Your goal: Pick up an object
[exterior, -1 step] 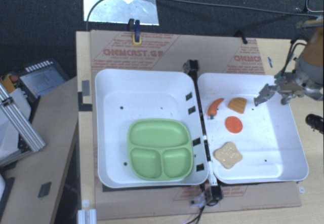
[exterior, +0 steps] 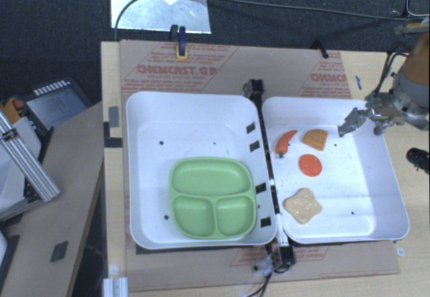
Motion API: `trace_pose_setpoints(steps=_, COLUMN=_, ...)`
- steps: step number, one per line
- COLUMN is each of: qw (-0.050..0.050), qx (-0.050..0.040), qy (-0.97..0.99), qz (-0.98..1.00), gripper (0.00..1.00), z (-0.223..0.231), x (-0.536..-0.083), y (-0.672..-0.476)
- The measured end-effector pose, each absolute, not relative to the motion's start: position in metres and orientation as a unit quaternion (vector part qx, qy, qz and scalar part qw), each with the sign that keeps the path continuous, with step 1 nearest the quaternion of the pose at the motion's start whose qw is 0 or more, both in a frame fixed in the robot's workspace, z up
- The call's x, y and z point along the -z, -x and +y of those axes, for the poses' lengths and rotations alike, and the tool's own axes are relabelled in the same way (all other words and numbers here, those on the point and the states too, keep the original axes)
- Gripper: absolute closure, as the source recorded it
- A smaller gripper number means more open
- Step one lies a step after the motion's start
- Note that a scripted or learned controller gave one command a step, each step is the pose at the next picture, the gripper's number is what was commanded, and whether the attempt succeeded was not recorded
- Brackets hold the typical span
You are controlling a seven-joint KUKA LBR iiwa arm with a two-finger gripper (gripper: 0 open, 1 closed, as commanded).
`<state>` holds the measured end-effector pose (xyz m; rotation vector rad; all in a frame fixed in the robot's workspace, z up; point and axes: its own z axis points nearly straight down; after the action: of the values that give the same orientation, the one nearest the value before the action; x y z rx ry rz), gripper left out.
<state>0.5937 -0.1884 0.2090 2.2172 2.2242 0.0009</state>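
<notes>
The right bin (exterior: 383, 175) is carrying four small food-shaped items, all lying in its left half. A red-orange chili-shaped piece (exterior: 285, 142) is lying nearest the bin's left wall, its long axis running at a slant, the thick end pointing toward the far right and the thin, darker tip pointing toward the near left. Just beside it, toward the bin's middle, a tan squarish cracker-like piece (exterior: 315, 139) is sitting flat. Nearer the front, a flat orange-red disc (exterior: 310, 165) is lying apart from both. Toward the near left corner, a pale beige toast-like piece (exterior: 302, 205) with wavy edges is resting flat.

The gripper (exterior: 363, 121) is hanging over the far right part of the right bin, above its bare floor, well apart from all four items. Its two fingers are standing spread apart, with nothing between them.

The left bin (exterior: 144, 128) is holding a smooth, light green divided plate (exterior: 212, 196) with rounded corners and three compartments, lying toward the near right corner.

Both bins are resting on a brown board (exterior: 222, 67) bearing the red printed word "CHEMCAST", readable twice along its far edge; the smaller lettering after it is too blurred to read.
</notes>
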Motion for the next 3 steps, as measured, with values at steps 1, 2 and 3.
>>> trace_pose_setpoints(steps=1, qw=0.0, qx=0.0003, qy=-0.707, qz=0.708, gripper=0.0, z=-0.187, x=-0.156, y=-0.584)
trace_pose_setpoints(steps=2, qw=0.0, qx=0.0001, qy=-0.706, qz=0.709, gripper=0.0, z=-0.176, x=-0.106, y=-0.586)
trace_pose_setpoints(steps=3, qw=0.001, qx=-0.0005, qy=-0.706, qz=0.708, gripper=0.0, z=-0.176, x=-0.085, y=-0.587)
